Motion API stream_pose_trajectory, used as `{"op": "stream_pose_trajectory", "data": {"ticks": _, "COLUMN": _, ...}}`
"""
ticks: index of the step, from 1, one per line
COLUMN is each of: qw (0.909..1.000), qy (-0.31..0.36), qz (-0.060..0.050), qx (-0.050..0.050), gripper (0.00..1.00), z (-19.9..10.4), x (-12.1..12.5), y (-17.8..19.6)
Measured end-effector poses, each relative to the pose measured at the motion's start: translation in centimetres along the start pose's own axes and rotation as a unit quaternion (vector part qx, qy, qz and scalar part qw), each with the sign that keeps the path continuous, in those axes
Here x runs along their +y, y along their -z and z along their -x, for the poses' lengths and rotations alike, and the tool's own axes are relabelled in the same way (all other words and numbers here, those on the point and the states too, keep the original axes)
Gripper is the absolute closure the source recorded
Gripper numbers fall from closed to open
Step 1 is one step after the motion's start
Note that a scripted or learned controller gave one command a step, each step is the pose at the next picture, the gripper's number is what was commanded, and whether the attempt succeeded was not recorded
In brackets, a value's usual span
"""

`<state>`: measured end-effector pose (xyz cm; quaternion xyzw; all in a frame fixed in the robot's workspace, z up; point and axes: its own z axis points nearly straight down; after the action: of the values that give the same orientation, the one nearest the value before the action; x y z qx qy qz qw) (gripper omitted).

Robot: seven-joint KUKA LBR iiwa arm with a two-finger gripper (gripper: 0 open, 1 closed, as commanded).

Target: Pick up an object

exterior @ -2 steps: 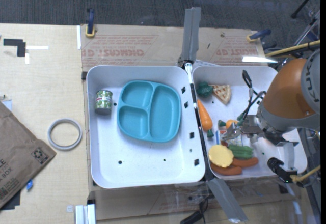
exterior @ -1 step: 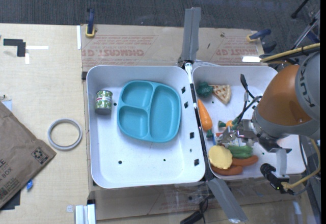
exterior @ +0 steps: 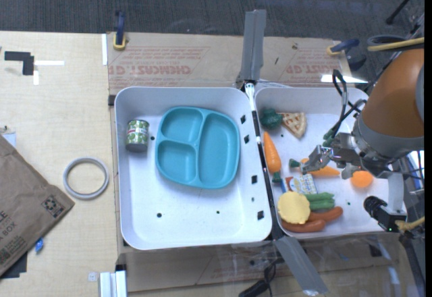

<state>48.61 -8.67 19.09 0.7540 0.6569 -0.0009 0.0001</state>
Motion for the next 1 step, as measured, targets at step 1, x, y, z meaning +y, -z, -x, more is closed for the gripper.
{"op": "stream_pose_trajectory", "data": {"ticks": 1, "qw": 0.9991, "qy": 0.042, "qz": 0.000, "qx": 0.000, "gripper": 0.00, "z": 1.86, "x": 7.12, "y": -9.01}}
